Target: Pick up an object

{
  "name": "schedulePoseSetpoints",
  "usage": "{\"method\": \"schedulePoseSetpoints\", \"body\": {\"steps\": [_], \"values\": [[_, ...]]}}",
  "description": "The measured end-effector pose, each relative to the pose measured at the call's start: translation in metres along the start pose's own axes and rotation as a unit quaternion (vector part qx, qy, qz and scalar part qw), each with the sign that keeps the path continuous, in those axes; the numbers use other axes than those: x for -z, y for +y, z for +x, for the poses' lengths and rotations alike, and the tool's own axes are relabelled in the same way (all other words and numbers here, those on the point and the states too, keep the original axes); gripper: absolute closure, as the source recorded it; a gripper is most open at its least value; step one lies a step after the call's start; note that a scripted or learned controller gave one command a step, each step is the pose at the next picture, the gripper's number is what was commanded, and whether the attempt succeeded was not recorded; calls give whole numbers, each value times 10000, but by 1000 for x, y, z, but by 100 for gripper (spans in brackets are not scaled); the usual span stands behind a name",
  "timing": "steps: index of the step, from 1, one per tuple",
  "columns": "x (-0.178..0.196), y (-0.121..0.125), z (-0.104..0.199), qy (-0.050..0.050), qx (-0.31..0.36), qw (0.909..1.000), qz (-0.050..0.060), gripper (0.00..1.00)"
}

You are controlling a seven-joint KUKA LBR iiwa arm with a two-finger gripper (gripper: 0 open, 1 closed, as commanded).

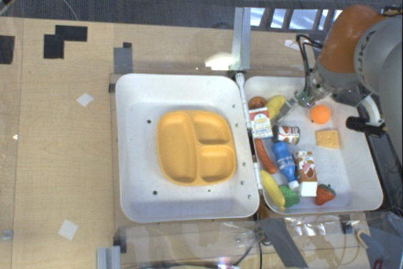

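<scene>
The right white bin (362, 192) holds several toy foods. At its far left lie a yellow banana (275, 105), a brown piece (255, 101) and a small carton (261, 123). An orange ball (320, 113) and a tan cracker (327, 138) lie toward the right. A blue bottle (284, 160), a red sausage (266, 158), a second carton (306, 174) and a red strawberry (324, 194) sit nearer the front. My gripper (291, 104) hangs low over the bin's far part, between the banana and the orange ball, with its tip close beside the banana.
The left white bin (135, 192) carries a yellow divided plate (195, 147). A metal post (242, 41) stands behind the divider between the bins. My arm's orange band (343, 47) looms over the right bin's far right corner.
</scene>
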State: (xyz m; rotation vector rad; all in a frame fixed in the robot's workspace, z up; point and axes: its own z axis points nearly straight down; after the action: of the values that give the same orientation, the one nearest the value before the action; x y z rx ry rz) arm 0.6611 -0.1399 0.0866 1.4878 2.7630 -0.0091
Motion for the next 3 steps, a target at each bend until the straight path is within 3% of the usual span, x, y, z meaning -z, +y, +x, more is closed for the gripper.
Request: {"method": "schedulePoseSetpoints", "body": {"steps": [1,2,3], "values": [[36,-20,-47,-11,515,9987,-45,0],[10,-13,28,12,175,9998,-38,0],[11,16,17,15,881,9961,30,0]]}}
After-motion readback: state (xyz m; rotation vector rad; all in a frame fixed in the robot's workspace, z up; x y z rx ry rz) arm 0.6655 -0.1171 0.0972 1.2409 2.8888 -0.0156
